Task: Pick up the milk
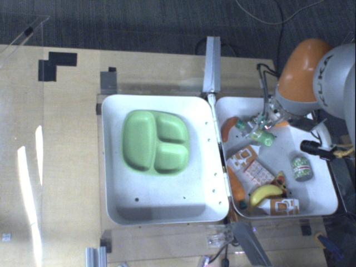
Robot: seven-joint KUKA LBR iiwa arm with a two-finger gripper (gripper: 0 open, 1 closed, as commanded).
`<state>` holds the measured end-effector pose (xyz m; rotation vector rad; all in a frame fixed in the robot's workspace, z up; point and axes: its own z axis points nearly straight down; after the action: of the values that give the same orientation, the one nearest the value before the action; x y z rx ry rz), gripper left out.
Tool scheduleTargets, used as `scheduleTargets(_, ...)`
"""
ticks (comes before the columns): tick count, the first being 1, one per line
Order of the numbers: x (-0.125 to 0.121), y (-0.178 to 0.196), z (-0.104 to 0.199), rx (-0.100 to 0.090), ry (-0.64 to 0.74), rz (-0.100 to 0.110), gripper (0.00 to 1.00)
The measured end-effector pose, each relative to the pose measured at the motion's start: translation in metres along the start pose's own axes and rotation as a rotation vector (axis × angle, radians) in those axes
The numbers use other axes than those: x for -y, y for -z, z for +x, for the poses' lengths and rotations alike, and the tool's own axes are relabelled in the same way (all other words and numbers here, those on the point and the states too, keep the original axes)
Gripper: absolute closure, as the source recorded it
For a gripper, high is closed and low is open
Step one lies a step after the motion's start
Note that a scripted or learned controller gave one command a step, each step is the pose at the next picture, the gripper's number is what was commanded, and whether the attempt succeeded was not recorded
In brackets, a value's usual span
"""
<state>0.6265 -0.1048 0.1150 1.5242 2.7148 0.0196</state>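
While the grey arm (pixel 328 82) with its orange band reaches in from the right, its gripper (pixel 267 121) hangs low over the far part of the right bin (pixel 328 204), just above a small green and clear item (pixel 262 137). Whether the claw is wide or narrow cannot be told from this slanted view, and nothing can be seen held in it. What looks like the milk (pixel 250 168), a brown and white carton, lies flat near the middle of the same bin, nearer the camera than the gripper and apart from it. A banana (pixel 266 192) lies just beside the carton's near end, with a white and orange bottle (pixel 282 206) on its side next to the banana. A small can (pixel 302 168) sits towards the bin's right side. The left bin (pixel 111 149) holds a green divided plate (pixel 156 142).
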Motion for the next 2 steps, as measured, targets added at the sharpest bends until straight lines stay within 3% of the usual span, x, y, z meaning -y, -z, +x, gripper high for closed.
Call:
scheduleTargets(1, 0.0218, 0.0732, 0.0447, -0.014, 0.055, 0.017, 1.0)
scheduleTargets(2, 0.0219, 0.073, 0.0447, -0.014, 0.054, 0.017, 0.0)
